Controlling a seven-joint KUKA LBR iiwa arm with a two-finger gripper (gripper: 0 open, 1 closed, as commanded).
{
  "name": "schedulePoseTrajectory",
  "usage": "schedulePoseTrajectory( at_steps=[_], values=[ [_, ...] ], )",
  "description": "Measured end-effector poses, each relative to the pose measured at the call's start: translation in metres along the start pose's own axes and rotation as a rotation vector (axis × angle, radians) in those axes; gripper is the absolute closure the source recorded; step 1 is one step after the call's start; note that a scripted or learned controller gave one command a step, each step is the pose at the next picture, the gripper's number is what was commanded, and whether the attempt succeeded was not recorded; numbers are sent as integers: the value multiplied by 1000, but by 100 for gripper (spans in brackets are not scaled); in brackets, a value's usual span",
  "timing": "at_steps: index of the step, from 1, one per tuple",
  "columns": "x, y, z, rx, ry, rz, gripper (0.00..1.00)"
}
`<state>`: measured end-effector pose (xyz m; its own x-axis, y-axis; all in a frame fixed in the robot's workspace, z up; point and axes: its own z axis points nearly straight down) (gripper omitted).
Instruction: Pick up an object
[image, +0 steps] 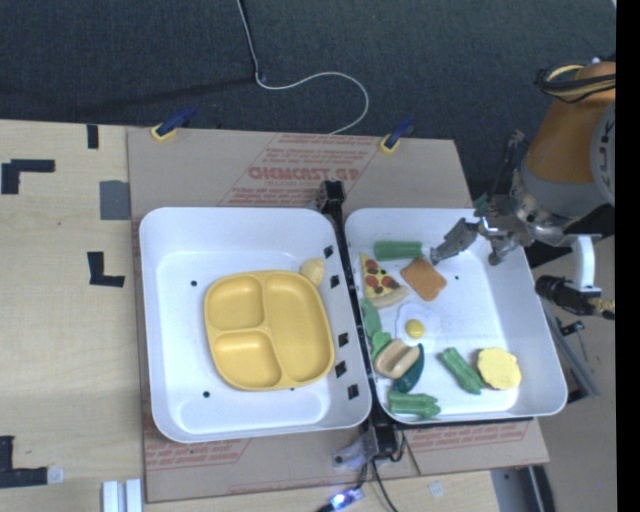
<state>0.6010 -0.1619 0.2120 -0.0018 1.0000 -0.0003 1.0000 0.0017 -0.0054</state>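
Hovering over the right bin (530, 330), the gripper (472, 240) has its two fingers spread apart with nothing between them. Just below-left lies the toast (424, 279), flat beside the pizza (381, 282). It looks light, stiff and slick, best pinched across its shorter sides; its long axis runs diagonally, upper-left to lower-right.

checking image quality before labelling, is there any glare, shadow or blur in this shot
Camera view: light is even and soft; the white bins are bright but keep their rims, no hard glare; faint shadows under the yellow tray and the toy food; the gripper and arm look slightly soft; small food items lack fine detail.
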Motion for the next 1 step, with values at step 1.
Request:
schedulePoseTrajectory(
  at_steps=[1],
  values=[
    [5,-6,45,-1,0,0,0]
  ],
)
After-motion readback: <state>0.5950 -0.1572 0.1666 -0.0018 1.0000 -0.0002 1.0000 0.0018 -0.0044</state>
